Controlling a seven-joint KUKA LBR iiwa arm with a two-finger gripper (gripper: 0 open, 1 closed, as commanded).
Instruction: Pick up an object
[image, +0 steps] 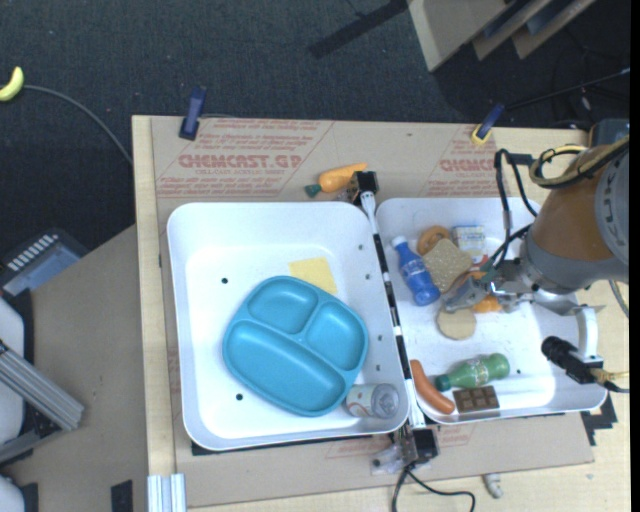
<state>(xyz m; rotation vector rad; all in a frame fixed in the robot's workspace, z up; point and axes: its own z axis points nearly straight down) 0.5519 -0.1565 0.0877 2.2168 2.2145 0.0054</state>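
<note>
Sky-blue plastic divided plate (295, 343) in the left white bin (190, 240), blue bottle (414, 272), tan sponge-like block (446, 264) and green bottle (473, 372) in the right white bin (560, 398), two-finger gripper (470, 292) low beside the tan block, jaws possibly narrow, hard to tell.

A blue divided plate (294, 343) lies in the left bin (190, 300). The gripper (470, 292) reaches among small objects in the right bin (560, 395).

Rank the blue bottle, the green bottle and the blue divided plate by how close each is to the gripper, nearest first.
From the gripper, in the right bin:
1. Blue bottle, just to its left, same bin.
2. Green bottle, below it, toward the bin's front edge.
3. Blue divided plate, far left, in the other bin.
</note>
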